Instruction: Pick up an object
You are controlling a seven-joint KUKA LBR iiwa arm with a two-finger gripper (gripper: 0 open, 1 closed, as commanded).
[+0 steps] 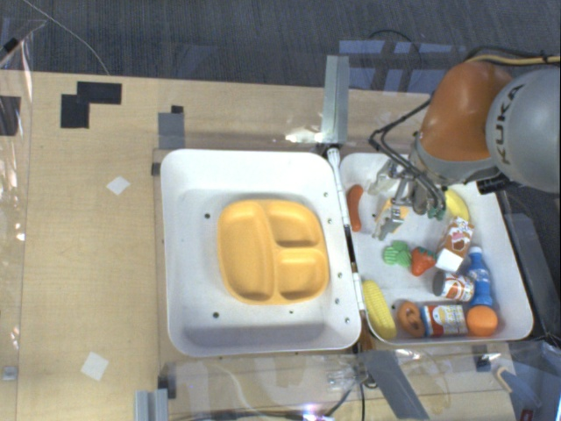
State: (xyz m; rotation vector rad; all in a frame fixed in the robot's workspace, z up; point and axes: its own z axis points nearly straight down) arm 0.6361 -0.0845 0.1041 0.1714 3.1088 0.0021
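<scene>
Camera view, looking down at a slant. Two white bins side by side on a light wood bench.

Left bin: holds a yellow divided tray, three compartments, lying about centre of the bin. Nothing else seen in it.

Right bin: cluttered w/ toy food & small items. Red sausage-like piece along the left wall, near the top. Yellow corn cob at lower left, against the wall. Green leafy piece mid-bin, touching a red strawberry-like piece to its right. Yellow banana near the upper right, partly under the arm. Small bottle w/ white cap just below the banana; blue bottle beside it, toward the right wall. Can w/ red label lying on its side along the bottom edge; orange ball at lower right, touching the can's end.

Surface & room: bench has black tape marks at upper left, a few pale squares. Dark carpet beyond the bench. Metal brackets between & around the bins.

Gripper comes in from the right, arm w/ orange band above it. Sits over the upper-middle of the right bin, fingers pointing down-left; nothing seen between them. Open or closed: can't tell from this angle. Sausage piece is just left of the tips, apart; green piece is just below them, apart too.
</scene>
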